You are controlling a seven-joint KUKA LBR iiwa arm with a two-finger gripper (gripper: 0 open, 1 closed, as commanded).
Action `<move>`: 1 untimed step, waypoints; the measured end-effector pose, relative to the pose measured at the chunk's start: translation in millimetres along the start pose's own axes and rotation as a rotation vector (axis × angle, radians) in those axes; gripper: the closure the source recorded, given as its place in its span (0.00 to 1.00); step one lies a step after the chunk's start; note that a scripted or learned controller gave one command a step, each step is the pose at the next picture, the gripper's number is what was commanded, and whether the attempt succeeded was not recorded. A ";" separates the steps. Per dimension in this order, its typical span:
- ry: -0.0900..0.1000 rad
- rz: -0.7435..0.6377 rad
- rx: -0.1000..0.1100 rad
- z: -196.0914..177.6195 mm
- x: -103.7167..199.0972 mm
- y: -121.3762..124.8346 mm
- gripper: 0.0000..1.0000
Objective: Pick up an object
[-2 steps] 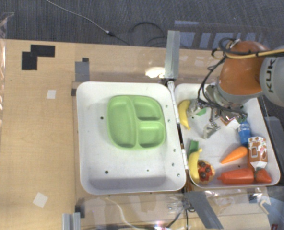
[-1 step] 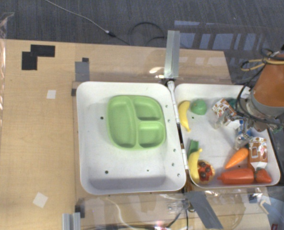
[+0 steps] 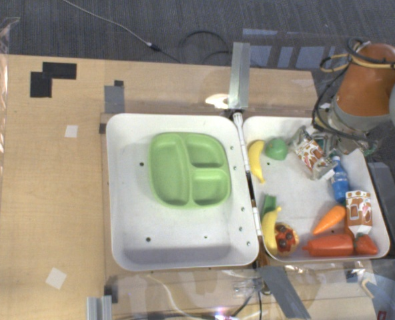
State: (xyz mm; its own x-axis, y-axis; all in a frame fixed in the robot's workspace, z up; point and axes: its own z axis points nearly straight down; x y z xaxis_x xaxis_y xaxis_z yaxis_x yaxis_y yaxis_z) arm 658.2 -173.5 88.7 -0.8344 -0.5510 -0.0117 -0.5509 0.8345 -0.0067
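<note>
Over the right bin (image 3: pixel 381 213) we see the grey arm with its orange band reaching in from the right, the pincer (image 3: pixel 327 145) low at the far corner beside a red-and-white carton (image 3: pixel 311 155); whether it is released or clenched we cannot tell; near it lie a blue bottle (image 3: pixel 339 182), a green ball (image 3: pixel 276 149), a banana (image 3: pixel 256 160) and a carrot (image 3: pixel 329 219); a green divided plate (image 3: pixel 187 169) sits in the left bin (image 3: pixel 127 199).
</note>
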 end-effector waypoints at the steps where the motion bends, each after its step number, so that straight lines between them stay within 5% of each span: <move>1: 0.003 0.197 0.000 0.3 23.4 15.1 0.00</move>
State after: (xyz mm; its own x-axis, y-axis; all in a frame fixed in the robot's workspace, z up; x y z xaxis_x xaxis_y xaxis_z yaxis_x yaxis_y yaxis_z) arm 630.3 -173.8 88.0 -0.9261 -0.3771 -0.0100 -0.3771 0.9262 -0.0041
